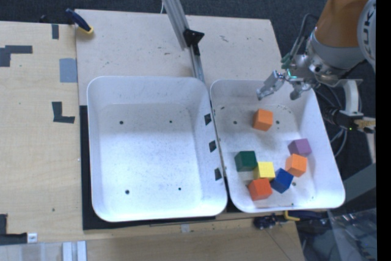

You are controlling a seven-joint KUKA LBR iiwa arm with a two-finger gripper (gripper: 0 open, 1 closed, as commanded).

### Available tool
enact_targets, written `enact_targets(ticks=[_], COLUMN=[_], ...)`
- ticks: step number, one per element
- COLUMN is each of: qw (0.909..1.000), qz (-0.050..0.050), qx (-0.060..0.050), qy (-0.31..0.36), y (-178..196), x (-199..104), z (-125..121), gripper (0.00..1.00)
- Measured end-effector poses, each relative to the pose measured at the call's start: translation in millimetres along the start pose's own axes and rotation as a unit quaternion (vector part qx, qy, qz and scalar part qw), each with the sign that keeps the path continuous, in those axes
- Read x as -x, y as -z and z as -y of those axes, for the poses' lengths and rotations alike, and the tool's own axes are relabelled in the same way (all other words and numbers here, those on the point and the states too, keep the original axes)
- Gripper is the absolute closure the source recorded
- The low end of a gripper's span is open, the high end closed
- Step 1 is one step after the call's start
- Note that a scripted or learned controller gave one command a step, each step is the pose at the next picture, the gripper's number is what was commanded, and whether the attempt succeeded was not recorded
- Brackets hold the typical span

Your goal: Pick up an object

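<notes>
Closest to the lens sat the desk (36, 131), carrying two shallow white bins. Largest of what mattered was my arm (345, 15), then the left bin (98, 95) and the right bin (321, 131). Smaller came the blocks in the right bin: an orange cube (263, 120) alone, with green (245, 161), yellow (266, 169), blue (282, 181), red (259, 189), purple (300, 146) and another orange (296, 164) clustered. My jaws (282, 87) hung released over the far rim, gripping nothing. I judged the pick barely begun: descent, closing and lift all remained.
</notes>
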State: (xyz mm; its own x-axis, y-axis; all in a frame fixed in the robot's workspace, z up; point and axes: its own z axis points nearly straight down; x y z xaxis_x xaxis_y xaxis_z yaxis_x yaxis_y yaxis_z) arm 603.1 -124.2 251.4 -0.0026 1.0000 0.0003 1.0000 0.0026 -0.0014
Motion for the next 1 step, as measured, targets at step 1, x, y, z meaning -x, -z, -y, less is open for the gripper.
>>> enact_targets(ticks=[1], qw=[1.0], qz=[0.0], qx=[-0.002], qy=[-0.001], y=[-45.2], x=[-5.8], z=[1.9], gripper=[0.0])
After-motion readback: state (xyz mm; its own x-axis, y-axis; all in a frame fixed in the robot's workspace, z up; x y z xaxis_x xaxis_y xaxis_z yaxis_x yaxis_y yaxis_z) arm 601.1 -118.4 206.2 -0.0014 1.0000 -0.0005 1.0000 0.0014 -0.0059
